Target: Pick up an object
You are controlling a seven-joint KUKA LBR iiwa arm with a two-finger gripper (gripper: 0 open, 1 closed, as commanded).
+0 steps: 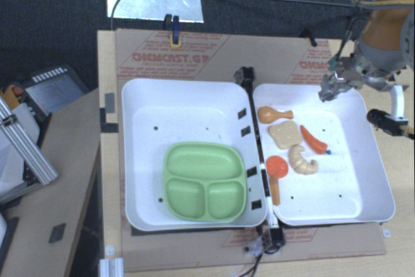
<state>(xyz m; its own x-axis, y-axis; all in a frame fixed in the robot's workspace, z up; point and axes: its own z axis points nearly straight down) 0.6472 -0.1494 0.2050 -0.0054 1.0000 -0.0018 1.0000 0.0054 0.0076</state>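
Note:
In the right bin point(350, 198) lie several toy foods: a drumstick point(273, 115), a slice of bread point(284, 133), a red chilli point(314, 139), a pale shrimp point(303, 160) and an orange spoon point(275, 172). My gripper point(327, 91) hovers over the bin's far right corner, up and to the right of the chilli, with nothing seen between its fingers. None of the foods touches it.
The left bin point(142, 107) holds a green divided plate point(204, 180) at its front. A black divider point(254, 139) runs between the bins. A clamp point(174, 30) sits at the bench's far edge, and grey equipment point(32, 133) stands to the left.

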